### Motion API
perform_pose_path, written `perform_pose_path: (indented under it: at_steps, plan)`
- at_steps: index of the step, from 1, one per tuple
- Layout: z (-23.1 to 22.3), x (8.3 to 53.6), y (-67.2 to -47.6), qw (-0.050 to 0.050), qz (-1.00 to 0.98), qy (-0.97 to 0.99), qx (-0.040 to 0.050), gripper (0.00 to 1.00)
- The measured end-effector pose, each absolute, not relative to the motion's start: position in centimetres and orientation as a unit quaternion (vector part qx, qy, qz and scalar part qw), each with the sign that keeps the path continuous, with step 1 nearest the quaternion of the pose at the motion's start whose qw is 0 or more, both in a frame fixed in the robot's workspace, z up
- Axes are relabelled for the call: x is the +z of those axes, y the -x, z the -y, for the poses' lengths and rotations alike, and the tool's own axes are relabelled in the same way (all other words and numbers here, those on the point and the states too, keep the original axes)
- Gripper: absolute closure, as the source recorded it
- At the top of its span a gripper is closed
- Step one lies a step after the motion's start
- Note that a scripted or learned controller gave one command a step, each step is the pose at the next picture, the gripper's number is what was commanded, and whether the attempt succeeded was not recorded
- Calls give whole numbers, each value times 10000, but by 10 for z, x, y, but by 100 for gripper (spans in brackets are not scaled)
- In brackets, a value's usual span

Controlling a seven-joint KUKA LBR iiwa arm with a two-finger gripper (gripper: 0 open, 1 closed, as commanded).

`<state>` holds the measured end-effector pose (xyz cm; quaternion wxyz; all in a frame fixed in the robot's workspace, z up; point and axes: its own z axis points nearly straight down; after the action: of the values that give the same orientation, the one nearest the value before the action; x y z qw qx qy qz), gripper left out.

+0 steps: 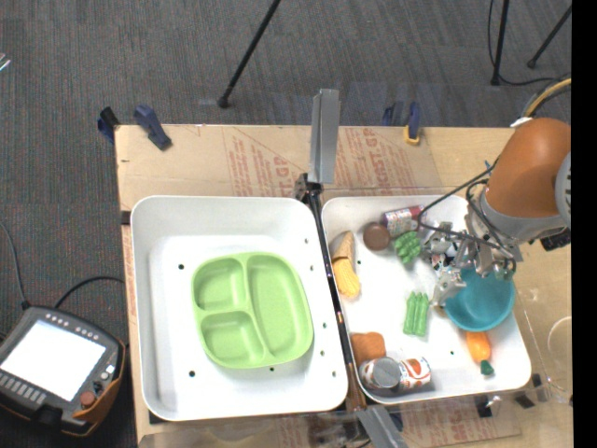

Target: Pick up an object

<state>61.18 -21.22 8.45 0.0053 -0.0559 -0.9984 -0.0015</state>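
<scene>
The gripper [464, 264] sits low in the right bin [438, 383], at about three o'clock of the frame, just above the rim of a teal bowl [480, 306]. Cables and metal parts crowd the wrist, so I cannot tell how wide the claw stands or whether it has hold of anything. Above it the arm's orange band [530, 168] is smooth and rounded.

The teal bowl is glossy plastic, round and shallow. At its five o'clock lies a small orange carrot [478, 347] with a green tip. At the bowl's nine o'clock rests a ridged green bean pod [416, 314], and a second knobbly green piece [407, 246] lies at the bowl's eleven o'clock. A brown round ball [376, 237] touches a small can [402, 218] near the bin's far wall. A yellow corn cob [345, 265], bumpy and tapered, lies along the left wall. At six o'clock of this bin an orange block [368, 345] sits beside a tipped can [397, 373].

The left bin [159, 241] holds a lime-green divided plate [252, 308] with three compartments, matte and soft-cornered.

Both bins rest on a cardboard sheet [224, 152] printed in red. The floor [140, 35] is dark grey carpet; a handheld tablet [56, 362] lies at eight o'clock.
</scene>
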Motion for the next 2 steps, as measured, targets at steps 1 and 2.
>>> perform_pose_path:
  at_steps: [1,2]
  plan:
    - [147,87,-548,10,9985,542,-20,0]
    - [175,87,-623,-3,9976,696,-8,0]
